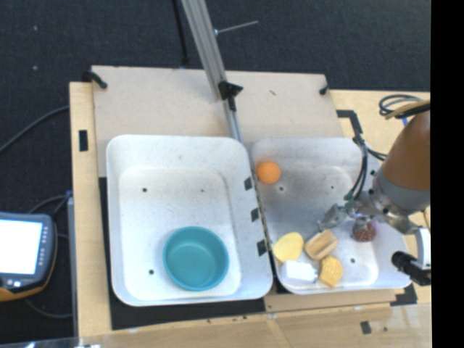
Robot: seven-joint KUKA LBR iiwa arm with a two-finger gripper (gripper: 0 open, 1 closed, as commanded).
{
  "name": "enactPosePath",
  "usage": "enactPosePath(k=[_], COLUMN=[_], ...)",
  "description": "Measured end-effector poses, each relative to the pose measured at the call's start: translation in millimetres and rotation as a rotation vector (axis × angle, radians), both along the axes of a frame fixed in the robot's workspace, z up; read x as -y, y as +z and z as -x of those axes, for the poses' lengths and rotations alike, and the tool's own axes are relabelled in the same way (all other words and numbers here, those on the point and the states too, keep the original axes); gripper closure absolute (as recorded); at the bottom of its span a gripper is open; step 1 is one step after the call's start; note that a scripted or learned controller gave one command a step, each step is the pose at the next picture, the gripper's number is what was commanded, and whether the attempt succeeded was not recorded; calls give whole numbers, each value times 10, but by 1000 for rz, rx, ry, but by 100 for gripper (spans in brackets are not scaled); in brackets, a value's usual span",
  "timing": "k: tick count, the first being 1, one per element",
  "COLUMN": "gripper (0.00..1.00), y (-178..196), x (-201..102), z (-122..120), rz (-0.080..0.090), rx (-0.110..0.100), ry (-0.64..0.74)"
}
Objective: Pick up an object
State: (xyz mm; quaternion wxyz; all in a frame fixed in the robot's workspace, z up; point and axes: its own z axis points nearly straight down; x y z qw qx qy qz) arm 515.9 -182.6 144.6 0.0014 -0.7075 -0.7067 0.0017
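The gripper [346, 212] hangs low in the right bin [304, 158]; I cannot tell its state. Just beside it lies a tan bread-like piece [321, 244], probably light foam toy food, soft and grippy, best pinched across its narrow width.

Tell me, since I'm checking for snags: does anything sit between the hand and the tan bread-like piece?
Nothing visible does. The hand hangs just above and right of the tan piece, with bare bin floor between them.
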Motion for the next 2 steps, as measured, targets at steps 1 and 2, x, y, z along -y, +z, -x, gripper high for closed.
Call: enactPosePath(k=[1, 2], gripper=[0, 100], y=[-451, -327], x=[4, 18], z=[-7, -19], rz=[0, 2], rx=[6, 11], ry=[1, -5])
